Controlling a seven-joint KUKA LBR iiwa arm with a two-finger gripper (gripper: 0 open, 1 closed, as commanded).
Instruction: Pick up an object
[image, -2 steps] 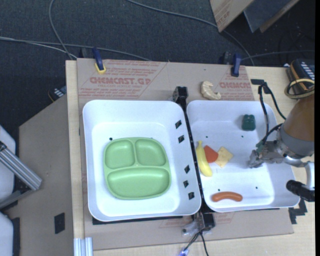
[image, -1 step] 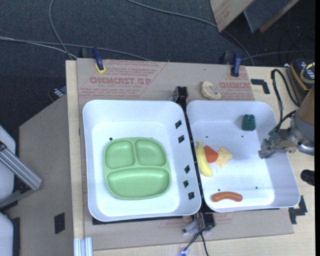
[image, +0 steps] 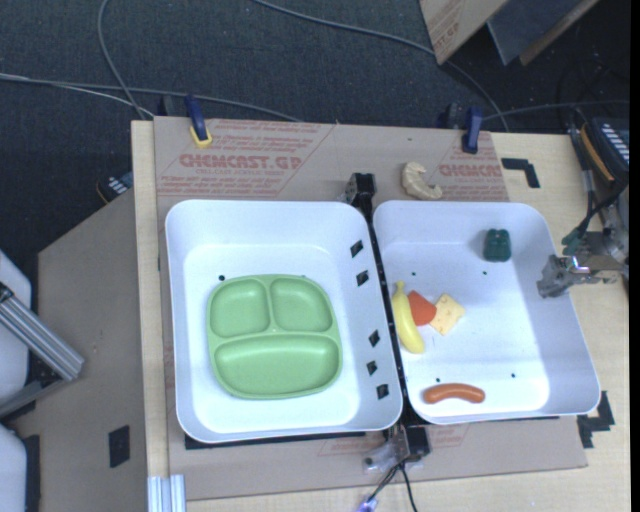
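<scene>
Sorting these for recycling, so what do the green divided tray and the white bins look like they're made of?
Green three-compartment tray: probably moulded plastic, matte, with soft rounded dividers and even colour. Shallow white bins: likely thin formed plastic, semi-gloss, with smooth rounded corners and soft highlights on the walls.

Pale green divided tray (image: 273, 336) in the left white bin (image: 190, 300); right of it, yellow banana (image: 407, 320), red wedge (image: 423, 309), orange-red sausage (image: 454, 394), dark green block (image: 497, 244)
</scene>
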